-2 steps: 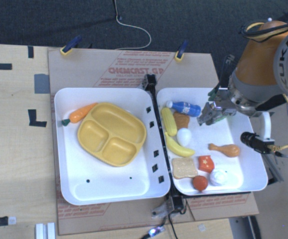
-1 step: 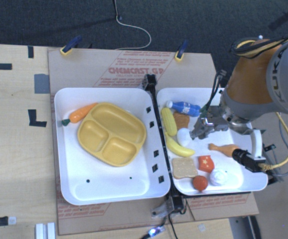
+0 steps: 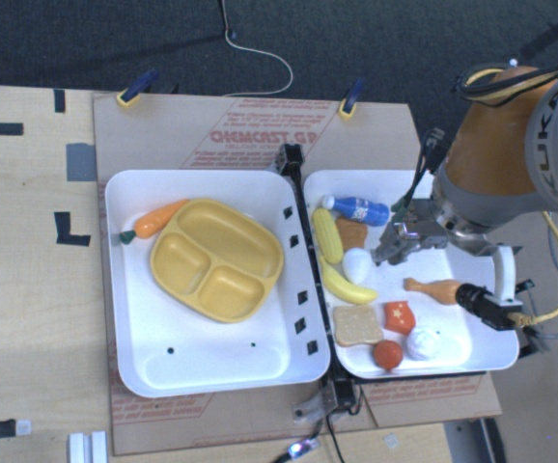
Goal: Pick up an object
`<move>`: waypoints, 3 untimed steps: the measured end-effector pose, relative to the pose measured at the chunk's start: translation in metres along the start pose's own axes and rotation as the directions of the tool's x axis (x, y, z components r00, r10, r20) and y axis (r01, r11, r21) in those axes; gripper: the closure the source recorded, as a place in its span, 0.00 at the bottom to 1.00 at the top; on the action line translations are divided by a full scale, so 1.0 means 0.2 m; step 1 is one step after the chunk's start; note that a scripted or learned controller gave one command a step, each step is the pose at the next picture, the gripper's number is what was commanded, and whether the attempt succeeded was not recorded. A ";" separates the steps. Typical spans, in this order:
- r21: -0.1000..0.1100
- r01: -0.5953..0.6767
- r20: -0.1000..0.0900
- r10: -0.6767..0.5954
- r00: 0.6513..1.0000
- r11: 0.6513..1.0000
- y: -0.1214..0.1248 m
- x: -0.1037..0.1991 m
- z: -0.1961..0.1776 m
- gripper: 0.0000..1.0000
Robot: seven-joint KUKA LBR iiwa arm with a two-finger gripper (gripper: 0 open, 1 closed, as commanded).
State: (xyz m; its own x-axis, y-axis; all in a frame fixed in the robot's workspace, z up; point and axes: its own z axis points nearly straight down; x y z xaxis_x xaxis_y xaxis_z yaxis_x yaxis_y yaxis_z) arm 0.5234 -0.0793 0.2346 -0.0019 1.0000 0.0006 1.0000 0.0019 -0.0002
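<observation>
Over right white bin (image 3: 491, 360): tool (image 3: 395, 244) hovers, finger state unclear, nothing visibly held.
White egg-shaped toy (image 3: 356, 264) lies just beside it, touching yellow plastic banana (image 3: 347, 285); descend straight, centre on it.

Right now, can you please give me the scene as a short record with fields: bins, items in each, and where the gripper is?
left bin: yellow tray, carrot touching its upper left edge
right bin: blue bottle, corn, banana, bread slice, tomato, drumstick, other small food toys
gripper: over the right bin, near the bottle
held item: none seen between the fingers
</observation>
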 end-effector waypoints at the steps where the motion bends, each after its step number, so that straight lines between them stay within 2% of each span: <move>1: 0.005 -0.001 0.001 0.001 1.000 1.000 0.01 -0.01 0.11 1.00; 2: 0.001 0.000 0.000 0.000 1.000 1.000 0.01 -0.04 0.07 1.00; 3: 0.001 0.001 0.000 -0.001 1.000 1.000 0.06 0.03 0.03 1.00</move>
